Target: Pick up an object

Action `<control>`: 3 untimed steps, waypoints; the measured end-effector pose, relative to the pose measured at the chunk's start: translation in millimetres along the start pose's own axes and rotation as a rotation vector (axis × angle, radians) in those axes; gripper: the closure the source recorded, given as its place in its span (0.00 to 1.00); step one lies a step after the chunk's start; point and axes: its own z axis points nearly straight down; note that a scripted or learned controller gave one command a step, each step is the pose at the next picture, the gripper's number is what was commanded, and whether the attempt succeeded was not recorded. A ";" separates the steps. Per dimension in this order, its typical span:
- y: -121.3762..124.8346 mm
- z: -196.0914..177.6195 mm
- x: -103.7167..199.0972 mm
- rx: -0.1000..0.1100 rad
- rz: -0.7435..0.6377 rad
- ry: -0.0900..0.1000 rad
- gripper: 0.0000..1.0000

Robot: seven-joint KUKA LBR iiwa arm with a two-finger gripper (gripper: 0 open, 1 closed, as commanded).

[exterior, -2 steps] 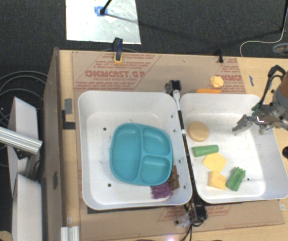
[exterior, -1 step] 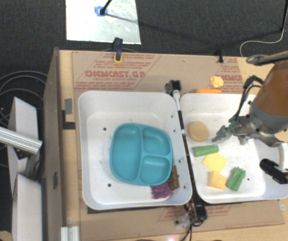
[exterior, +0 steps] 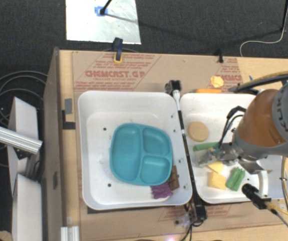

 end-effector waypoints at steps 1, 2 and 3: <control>-15.5 -3.6 5.8 -0.001 0.001 0.000 0.00; 50.2 -34.1 -40.3 -0.013 -0.001 -0.006 0.00; 7.3 -20.5 12.6 0.001 -0.004 0.002 0.00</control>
